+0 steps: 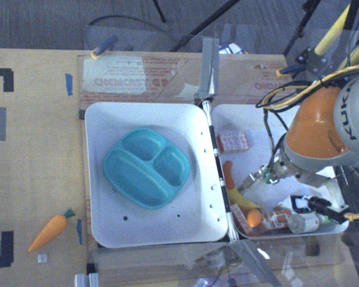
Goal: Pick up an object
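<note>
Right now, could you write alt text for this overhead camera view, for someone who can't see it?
A grey and orange robot arm lowers its gripper into the right bin above a banana and small groceries. The left bin holds a blue divided plate; a toy carrot lies on the bench.

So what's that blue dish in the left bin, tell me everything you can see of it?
The blue dish is a turquoise divided plate, plastic by its look, with three compartments: one long section along its lower left and two smaller ones toward the upper right. It has rounded corners and a raised rim. It lies flat and right way up, turned at a slant, near the middle of the left bin. Its compartments hold nothing, and it touches only the bin floor.
</note>
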Available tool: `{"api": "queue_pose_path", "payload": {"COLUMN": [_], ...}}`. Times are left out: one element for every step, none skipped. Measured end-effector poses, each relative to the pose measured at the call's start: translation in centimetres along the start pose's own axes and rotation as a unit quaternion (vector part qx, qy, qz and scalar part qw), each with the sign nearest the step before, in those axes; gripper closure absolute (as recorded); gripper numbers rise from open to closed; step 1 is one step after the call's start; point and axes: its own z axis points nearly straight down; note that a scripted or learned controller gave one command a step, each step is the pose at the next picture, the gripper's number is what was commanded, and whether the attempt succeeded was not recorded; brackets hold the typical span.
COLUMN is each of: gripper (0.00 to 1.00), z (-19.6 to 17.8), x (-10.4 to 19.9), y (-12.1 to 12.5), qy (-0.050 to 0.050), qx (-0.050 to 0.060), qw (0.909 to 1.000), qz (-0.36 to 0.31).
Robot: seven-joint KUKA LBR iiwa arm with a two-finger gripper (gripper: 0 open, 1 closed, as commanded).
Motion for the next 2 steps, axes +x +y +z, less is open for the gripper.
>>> {"api": "queue_pose_path", "payload": {"gripper": [0.00, 0.00], "z": [0.1, 0.0], "x": [-4.2, -14.1], "y": [5.4, 4.5], "qy": [0.000, 0.003], "qx": [0.001, -0.001], "qw": [0.9963, 0.9991], "qz": [0.086, 0.043]}}
